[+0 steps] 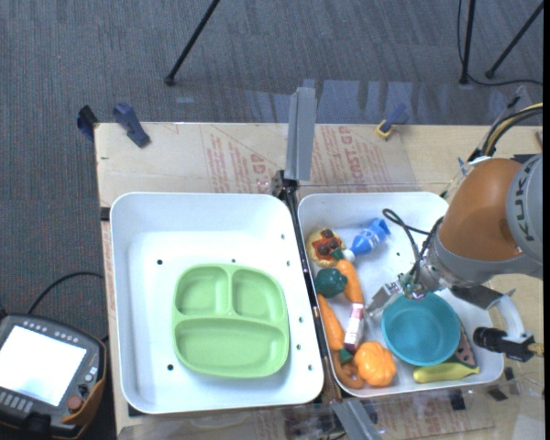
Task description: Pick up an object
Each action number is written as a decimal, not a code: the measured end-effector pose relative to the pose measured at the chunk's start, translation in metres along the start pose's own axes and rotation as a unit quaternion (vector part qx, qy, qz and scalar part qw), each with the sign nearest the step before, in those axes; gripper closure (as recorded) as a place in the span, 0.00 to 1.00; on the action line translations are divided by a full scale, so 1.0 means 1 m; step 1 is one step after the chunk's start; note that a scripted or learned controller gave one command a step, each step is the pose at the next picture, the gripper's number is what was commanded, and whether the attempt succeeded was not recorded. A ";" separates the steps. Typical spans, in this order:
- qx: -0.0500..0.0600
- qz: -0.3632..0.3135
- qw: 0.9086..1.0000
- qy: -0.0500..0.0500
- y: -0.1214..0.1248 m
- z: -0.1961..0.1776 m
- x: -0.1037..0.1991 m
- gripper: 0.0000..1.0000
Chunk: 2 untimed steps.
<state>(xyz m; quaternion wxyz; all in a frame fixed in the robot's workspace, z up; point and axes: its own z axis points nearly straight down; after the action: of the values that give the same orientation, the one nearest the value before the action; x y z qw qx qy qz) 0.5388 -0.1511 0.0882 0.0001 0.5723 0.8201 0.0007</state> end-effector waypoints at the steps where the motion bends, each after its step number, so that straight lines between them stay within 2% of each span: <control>1: 0.001 0.073 0.997 0.000 0.098 0.001 -0.013 0.00; 2: 0.003 0.067 0.998 0.002 0.017 0.002 0.054 0.00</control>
<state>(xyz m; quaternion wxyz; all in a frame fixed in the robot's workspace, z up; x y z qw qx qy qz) 0.5368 -0.0948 0.0864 -0.0029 0.6261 0.7797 -0.0008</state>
